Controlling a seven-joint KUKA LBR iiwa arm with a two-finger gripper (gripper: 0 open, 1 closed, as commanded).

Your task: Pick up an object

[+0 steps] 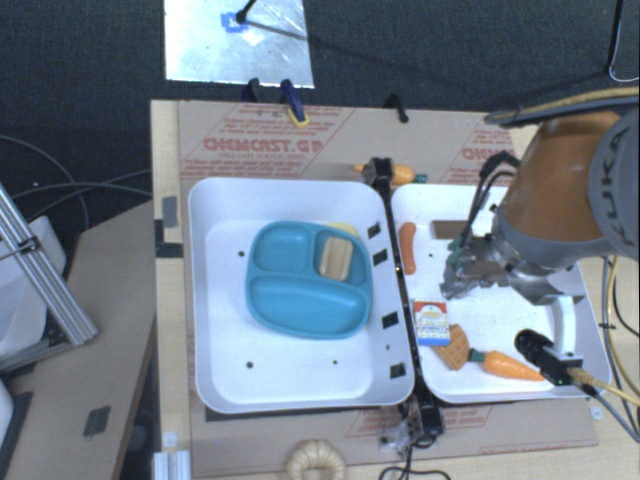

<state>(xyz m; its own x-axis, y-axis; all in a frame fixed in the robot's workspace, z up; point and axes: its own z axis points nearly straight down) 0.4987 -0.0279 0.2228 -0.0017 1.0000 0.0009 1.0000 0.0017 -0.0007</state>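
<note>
Beside claw (462, 276), sausage (407, 247) (red), carton (431, 322)

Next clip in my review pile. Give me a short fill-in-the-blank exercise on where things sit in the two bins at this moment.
1. The blue divided plate lies in the ____ bin as the camera sees it.
2. The carrot lies in the same bin as the ____ sausage.
3. The gripper hangs over the ____ bin.
4. The tan block rests on the ____.

Missing words: left; red; right; plate

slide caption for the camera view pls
Arm's tool low in right bin; blue tray in left bin.
</note>
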